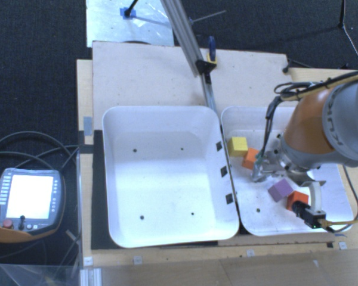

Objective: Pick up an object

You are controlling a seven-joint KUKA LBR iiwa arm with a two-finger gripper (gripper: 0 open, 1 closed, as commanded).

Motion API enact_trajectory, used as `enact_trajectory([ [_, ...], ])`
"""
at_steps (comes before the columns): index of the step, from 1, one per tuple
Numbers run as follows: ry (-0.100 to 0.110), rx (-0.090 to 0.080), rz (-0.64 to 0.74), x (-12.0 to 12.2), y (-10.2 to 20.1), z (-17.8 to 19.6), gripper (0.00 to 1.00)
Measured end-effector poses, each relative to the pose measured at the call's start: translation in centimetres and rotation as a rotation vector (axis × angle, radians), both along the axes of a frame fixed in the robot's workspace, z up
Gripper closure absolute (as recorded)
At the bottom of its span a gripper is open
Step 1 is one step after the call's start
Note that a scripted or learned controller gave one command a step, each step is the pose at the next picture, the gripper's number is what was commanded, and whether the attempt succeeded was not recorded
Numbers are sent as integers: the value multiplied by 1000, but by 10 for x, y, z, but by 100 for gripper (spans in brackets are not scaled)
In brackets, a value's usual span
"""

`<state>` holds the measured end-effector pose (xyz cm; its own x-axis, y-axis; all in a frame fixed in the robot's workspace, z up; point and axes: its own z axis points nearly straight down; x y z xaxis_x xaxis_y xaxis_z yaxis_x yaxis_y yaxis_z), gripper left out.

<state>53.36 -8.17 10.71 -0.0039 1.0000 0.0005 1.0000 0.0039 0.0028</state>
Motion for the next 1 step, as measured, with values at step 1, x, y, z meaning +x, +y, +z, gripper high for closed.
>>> enact_trajectory([
  [1, -4, -2, 0, 10, -5, 50, 100],
])
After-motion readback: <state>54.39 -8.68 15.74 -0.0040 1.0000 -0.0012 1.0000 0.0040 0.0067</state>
